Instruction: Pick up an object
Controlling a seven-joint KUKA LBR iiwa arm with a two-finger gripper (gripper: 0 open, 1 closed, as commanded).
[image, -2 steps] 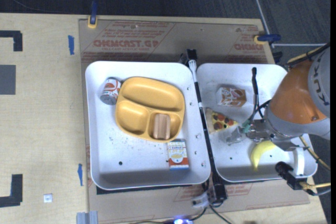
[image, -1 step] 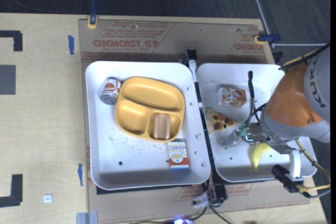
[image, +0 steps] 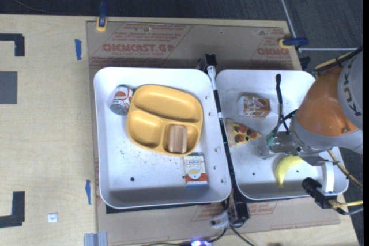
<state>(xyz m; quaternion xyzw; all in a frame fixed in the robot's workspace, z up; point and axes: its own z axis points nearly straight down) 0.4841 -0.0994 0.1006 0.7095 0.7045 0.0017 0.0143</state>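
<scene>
Tool: down low in the right bin, at the end of the grey arm under the orange band; view from above too cramped to tell how wide it stands or whether anything is in its hold.
Likely target: banana, lying on the bin floor just beside the tool, on the near side; nearest object, so probably the one being tried for. Not seen lifted.
Near neighbours: pizza slice flat on the floor just left of the tool; small printed packet farther back, apart from both.
Right bin: objects spread loosely, room left for a descent from above.
Left bin: yellow divided tray in the middle, brown block sitting in its near compartment; can on its side touching the tray's left edge; small carton near the front wall.
Worktop: both bins side by side on a brown board, clamped at the corners, presumably to stop shifting under contact.
Risk, judged: banana curved and smooth, may roll out of a pinch.
</scene>
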